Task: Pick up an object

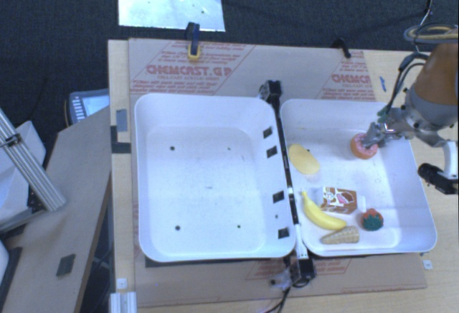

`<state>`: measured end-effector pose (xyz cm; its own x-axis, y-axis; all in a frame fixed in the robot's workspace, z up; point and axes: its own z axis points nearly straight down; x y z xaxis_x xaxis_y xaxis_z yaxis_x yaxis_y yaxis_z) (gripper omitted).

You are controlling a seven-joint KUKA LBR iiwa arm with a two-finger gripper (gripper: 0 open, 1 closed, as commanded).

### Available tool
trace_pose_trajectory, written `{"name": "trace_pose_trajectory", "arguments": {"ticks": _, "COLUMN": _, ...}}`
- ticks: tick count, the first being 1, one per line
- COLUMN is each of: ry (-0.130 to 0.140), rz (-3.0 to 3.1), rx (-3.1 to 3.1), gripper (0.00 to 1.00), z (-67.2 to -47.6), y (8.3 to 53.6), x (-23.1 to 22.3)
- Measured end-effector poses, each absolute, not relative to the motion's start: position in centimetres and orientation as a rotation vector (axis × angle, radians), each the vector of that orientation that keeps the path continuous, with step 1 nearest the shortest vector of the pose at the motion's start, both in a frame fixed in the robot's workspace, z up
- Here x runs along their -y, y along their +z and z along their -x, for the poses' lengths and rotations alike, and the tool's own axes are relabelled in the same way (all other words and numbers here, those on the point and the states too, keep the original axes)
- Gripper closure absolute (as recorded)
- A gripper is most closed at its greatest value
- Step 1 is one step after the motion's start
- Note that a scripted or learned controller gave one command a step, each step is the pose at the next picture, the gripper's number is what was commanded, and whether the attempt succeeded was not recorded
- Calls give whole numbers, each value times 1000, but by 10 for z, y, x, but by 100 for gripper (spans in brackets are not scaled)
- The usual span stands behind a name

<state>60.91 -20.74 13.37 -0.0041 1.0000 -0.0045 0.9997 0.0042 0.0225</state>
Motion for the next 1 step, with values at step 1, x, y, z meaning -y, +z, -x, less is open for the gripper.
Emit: {"name": "trace_pose_trajectory", "arguments": {"ticks": 1, "ry": 22, "rz": -2201, "rx": -2212, "gripper": 100, "z": -610, "y": 144, "x": 208}}
